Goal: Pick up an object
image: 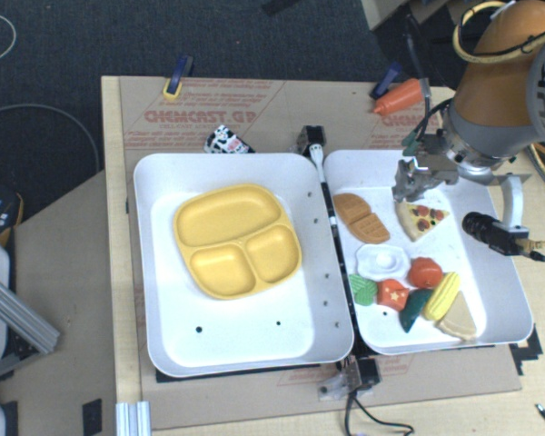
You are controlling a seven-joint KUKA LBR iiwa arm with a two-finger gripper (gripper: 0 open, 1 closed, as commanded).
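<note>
Reaching in over the right-hand bin (513, 284), the grey-and-orange arm (495, 71) hangs its gripper (411, 186) just above a toy pizza slice (421, 219), near a bread slice (361, 217). The left bin (154, 271) carries a yellow divided tray (237, 241). Smaller toys, a fried egg (381, 262), tomato (425, 272) and corn cob (442, 295), crowd the right bin's near end. Nothing is visibly lifted, so the pick seems not yet made; whether the gripper is released or clenched cannot be told from this angle.
</note>
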